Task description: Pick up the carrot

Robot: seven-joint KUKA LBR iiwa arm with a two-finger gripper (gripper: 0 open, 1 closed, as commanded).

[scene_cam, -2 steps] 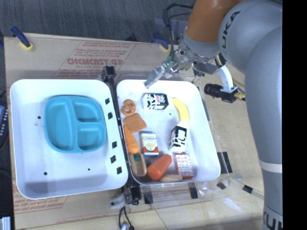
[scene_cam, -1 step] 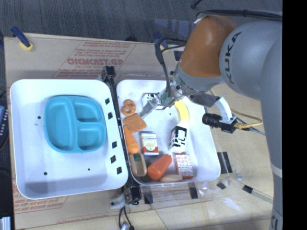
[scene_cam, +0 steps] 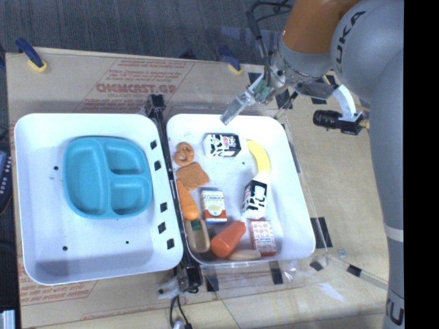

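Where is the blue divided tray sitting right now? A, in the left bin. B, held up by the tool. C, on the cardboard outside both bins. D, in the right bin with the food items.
A: the blue divided tray lies flat on the floor of the left bin, apart from the food items, which are in the right bin.

from my seat the gripper (scene_cam: 236, 108) hangs over the right bin's (scene_cam: 296, 184) far rim; the carrot (scene_cam: 188, 203) lies nearer, leftward, inside that bin.
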